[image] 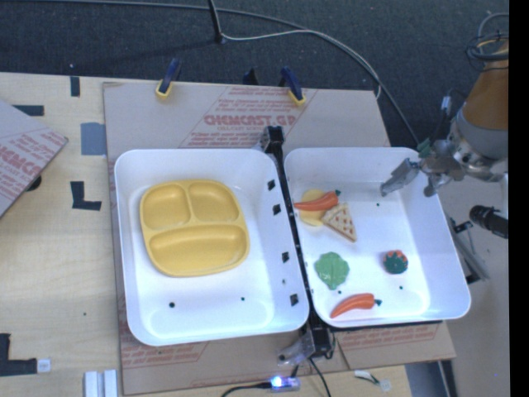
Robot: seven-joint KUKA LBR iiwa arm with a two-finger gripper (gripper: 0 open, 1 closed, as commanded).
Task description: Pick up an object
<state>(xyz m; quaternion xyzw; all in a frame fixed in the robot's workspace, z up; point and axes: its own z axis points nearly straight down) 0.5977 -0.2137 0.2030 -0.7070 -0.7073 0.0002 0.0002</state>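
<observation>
From my seat I see the gripper (415, 179) hanging over the right bin's (438, 246) upper right corner, its two grey fingers (395, 180) spread wide with nothing between them. The grey wrist and orange band lead off toward 3 o'clock.

Inside that bin, the nearest pieces lie toward 9 o'clock from the gripper: a carrot (316, 203) resting across a yellow toy food piece (312, 216), and touching them, a wedge-shaped cracker-like slice (341, 222). Toward 6 o'clock sits a small red-and-green round toy (395, 261). A green leafy toy (331, 269) lies near the bin's left wall, and a second carrot (353, 304) lies by the front rim.

The left bin (132, 304) holds a yellow three-compartment plate (194, 227). Under both bins lies a cardboard sheet (248, 118) printed in red "CHEMCAST G.P.", clamped at 12 o'clock by two blue-and-yellow clamps (168, 79).
</observation>
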